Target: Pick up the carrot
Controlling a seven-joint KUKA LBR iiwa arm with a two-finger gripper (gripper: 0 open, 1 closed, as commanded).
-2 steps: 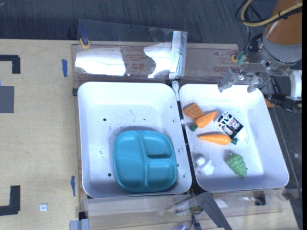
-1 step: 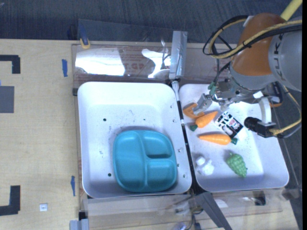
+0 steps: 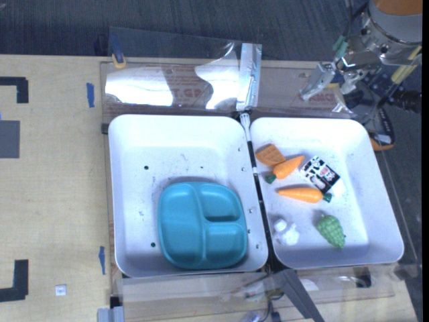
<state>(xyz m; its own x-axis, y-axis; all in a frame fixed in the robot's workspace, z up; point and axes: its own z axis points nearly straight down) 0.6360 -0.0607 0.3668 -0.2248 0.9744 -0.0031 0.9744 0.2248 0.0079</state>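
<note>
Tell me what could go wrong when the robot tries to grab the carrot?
1. There are two orange toy carrots: the upper carrot and the lower carrot. The robot might aim between them and miss both.
2. A black-and-white patterned packet lies close beside both carrots, and an orange-brown waffle-like piece sits beside the upper one. The jaws could pinch or shove those instead.
3. The gripper is above the back rim of the right white bin, away from the carrots, so its travel leaves room for aiming error.

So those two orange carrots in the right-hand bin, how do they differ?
The upper carrot looks shorter and stubbier; the lower carrot looks longer and slimmer. The upper one lies tilted, touching the tan wedge; the lower one lies nearly level, just below the black-and-white packet. Both are orange with a green end, and both lie untouched, apart from the gripper.
</note>
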